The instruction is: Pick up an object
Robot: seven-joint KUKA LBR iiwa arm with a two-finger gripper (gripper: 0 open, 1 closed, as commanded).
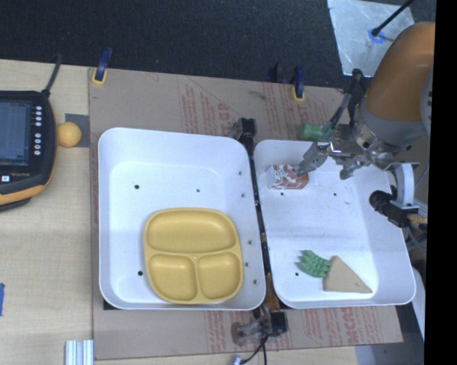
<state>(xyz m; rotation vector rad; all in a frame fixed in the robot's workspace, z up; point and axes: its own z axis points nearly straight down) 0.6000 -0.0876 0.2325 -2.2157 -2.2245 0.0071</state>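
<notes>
Hovering — fingers [310,164] above packet [288,177]

Bright even light, soft shadows, slight blur

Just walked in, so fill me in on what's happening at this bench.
The arm reaches in from the right, its gripper down at a small red-and-white packet at the far left corner of the right bin. A green item and tan wedge lie nearer. The left bin holds a yellow divided tray.
</notes>
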